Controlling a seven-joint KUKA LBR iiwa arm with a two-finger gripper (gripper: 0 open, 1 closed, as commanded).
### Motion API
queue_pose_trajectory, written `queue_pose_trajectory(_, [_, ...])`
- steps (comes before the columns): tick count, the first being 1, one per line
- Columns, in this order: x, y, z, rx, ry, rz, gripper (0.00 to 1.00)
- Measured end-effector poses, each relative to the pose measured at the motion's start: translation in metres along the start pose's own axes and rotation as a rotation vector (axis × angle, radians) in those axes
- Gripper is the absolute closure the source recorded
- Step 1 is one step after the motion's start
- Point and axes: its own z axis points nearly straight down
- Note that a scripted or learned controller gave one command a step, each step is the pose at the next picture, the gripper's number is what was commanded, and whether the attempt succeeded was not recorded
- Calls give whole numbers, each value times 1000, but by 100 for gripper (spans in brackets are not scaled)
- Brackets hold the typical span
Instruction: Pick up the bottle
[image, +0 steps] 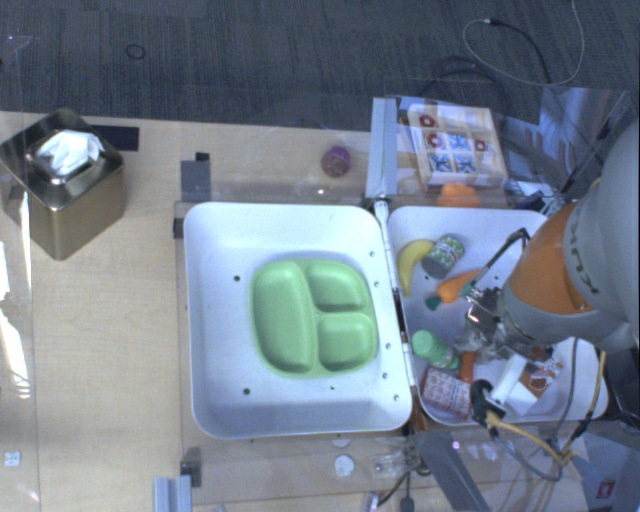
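Observation:
A small green bottle (432, 347) lies in the right bin (520, 222), close to its left wall and about midway down. My gripper (480, 335) hangs below the orange-banded wrist, just to the right of the bottle and above the bin floor. The wrist body hides its tip. I see nothing held in it.
The right bin also holds a banana (412, 262), a can (444, 254), a carrot (455, 288) and a printed packet (447, 391) in front of the bottle. A green divided plate (312, 317) lies in the left bin (215, 300). A tissue box (65, 180) stands at the far left.

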Motion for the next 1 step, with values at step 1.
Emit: queue_pose_trajectory(1, [36,1,-84,10,-9,568,100])
